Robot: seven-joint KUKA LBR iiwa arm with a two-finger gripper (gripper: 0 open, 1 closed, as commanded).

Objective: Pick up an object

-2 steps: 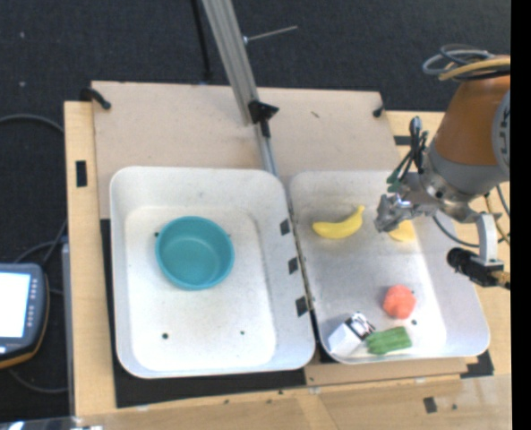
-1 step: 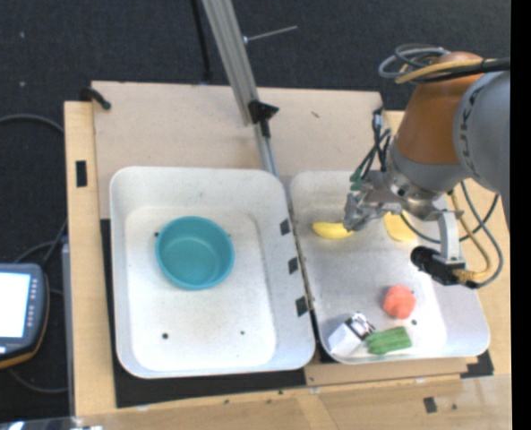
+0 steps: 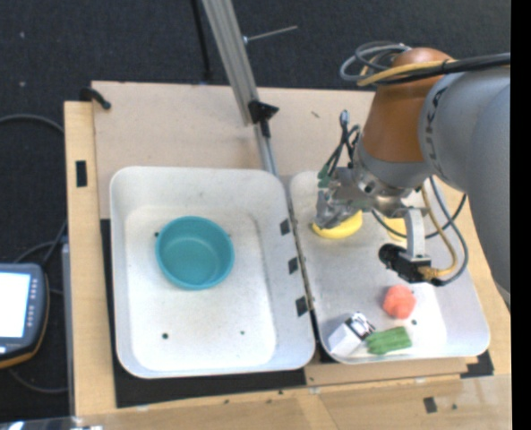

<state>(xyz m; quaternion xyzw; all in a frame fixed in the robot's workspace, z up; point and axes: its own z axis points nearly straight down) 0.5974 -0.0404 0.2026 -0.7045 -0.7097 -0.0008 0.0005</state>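
Observation:
My gripper (image 3: pixel 330 218) hangs over the far left part of the right bin (image 3: pixel 453 325), directly above a yellow object (image 3: pixel 340 228) that peeks out beneath it. The fingers point down at the yellow object and hide most of it, and I cannot make out whether they touch it. Nearer the front of the same bin lie a red-orange ball (image 3: pixel 398 301), a green object (image 3: pixel 389 340) and a small white and grey block (image 3: pixel 347 332).
The left bin (image 3: pixel 131 195) holds a teal bowl (image 3: pixel 193 252). A slanted metal pole (image 3: pixel 238 65) rises behind the bins. Cables loop off the wrist toward the right bin's far right side. A screen sits off the bench at the left.

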